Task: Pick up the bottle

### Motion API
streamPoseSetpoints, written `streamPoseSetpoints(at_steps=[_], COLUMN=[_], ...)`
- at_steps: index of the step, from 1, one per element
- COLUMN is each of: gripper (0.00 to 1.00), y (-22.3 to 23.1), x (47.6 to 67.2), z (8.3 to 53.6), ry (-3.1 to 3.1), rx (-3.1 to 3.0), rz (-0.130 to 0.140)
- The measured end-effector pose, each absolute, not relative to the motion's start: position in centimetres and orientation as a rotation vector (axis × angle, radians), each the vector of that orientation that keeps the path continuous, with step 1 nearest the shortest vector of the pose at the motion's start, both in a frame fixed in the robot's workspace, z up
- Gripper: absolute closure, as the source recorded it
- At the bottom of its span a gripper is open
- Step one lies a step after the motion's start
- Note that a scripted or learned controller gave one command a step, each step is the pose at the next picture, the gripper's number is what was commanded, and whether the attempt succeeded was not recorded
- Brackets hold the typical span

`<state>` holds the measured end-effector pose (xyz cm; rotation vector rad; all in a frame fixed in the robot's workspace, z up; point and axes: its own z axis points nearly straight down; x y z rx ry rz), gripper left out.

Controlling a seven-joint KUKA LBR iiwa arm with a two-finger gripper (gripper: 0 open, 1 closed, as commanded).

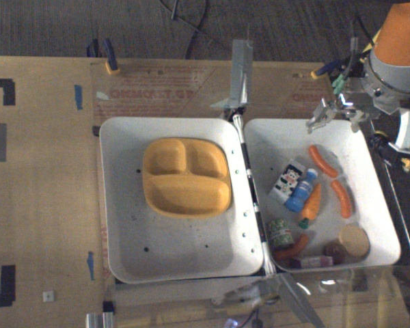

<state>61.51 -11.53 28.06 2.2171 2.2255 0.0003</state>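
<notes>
Bottle: 1 small blue plastic item, white cap, lying on its side in my right bin, touching a cow-print carton and a carrot. Judged light, rigid, smooth, somewhat slippery; best taken across its round body. Neighbours: 2 glossy sausages. My claw hovers over the bin's far rim, fingers spread, pinching nothing.

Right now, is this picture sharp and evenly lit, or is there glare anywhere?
Camera view: soft overall, so the small items in the right bin, like the blue bottle, lack crisp edges; lighting is fairly even with faint shadows; bright glare streaks sit on the clear sheet along the bottom edge; the tool looks slightly blurred.
</notes>
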Motion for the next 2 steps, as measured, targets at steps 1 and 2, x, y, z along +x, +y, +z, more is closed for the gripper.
streamPoseSetpoints(at_steps=[1, 2], gripper=[0.00, 0.00], y=[-11.4, -6.2], x=[60.5, 57.7], z=[31.0, 19.3], ry=[2.244, 2.423], rx=[2.194, 1.999], rz=[0.003, 0.001])
